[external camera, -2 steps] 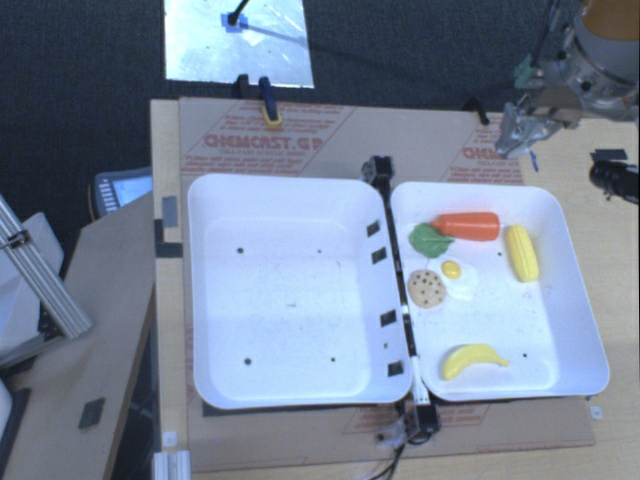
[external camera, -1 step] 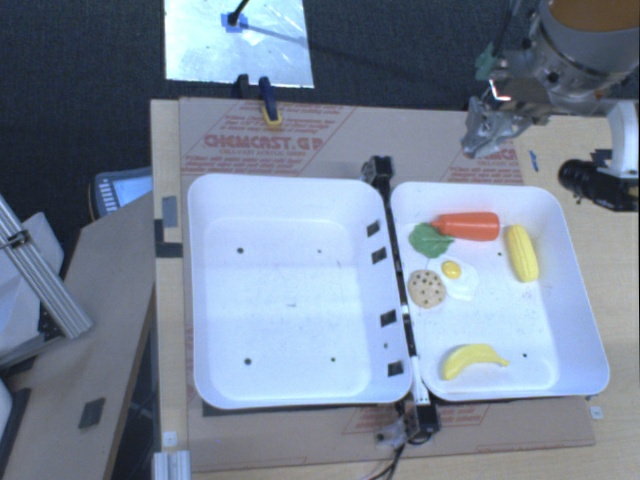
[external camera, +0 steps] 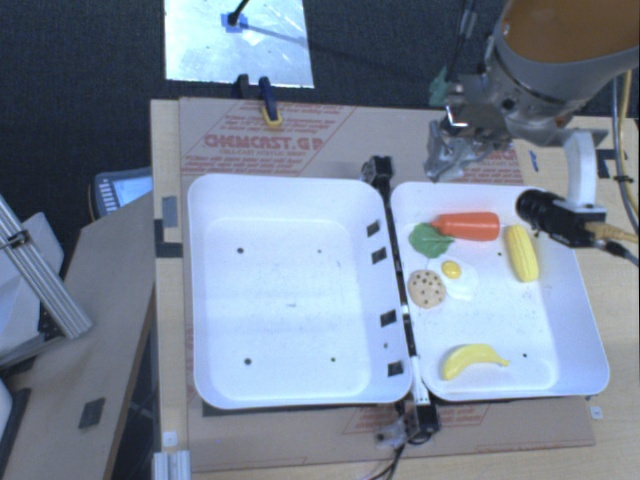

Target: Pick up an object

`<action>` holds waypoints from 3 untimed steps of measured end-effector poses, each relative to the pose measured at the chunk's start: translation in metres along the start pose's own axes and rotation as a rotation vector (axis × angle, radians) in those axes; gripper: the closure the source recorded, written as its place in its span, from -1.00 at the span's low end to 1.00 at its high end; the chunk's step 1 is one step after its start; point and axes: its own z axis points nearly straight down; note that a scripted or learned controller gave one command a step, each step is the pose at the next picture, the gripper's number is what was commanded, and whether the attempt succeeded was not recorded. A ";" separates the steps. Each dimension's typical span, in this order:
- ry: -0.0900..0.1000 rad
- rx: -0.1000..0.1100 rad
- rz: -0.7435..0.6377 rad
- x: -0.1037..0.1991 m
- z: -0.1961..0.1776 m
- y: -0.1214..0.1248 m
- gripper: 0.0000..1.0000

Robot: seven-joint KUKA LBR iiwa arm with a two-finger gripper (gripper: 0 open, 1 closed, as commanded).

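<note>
While the arm hangs high at about one o'clock in the camera view, its gripper [external camera: 452, 160] sits over the back rim of the right bin [external camera: 575, 363], above the cardboard and clear of everything inside. The fingers point down at the rim — whether they stand wide or narrow I cannot tell, the metal blurs together there. Nothing shows between them.

Right bin contents, all loose and candidates for the pick:
- carrot [external camera: 462, 226] with green top, lying across at twelve o'clock in the bin, nearest the gripper
- corn cob [external camera: 522, 252] at two o'clock, near a black cylinder [external camera: 545, 210] on the arm's side mount
- fried egg [external camera: 458, 277] near centre, just beside the cookie [external camera: 426, 289] at nine o'clock
- banana [external camera: 472, 359] at six o'clock, well apart from the rest

Left bin [external camera: 210, 268] bare white floor.

Risks from here, as I judge them:
- a straight descent lands on the rim or the divider clips [external camera: 385, 230], not on an object — the gripper needs to travel inward first
- egg and cookie are flat and close together; fingers may skate over or nudge both
- carrot is round and may roll out of a closing grip
- corn sits close to the bin wall, little finger room.
</note>
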 end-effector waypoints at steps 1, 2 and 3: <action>0.000 -0.001 0.001 0.050 -0.019 -0.022 1.00; 0.000 -0.002 0.004 0.084 -0.085 -0.044 1.00; 0.000 0.001 0.002 0.140 -0.083 -0.054 1.00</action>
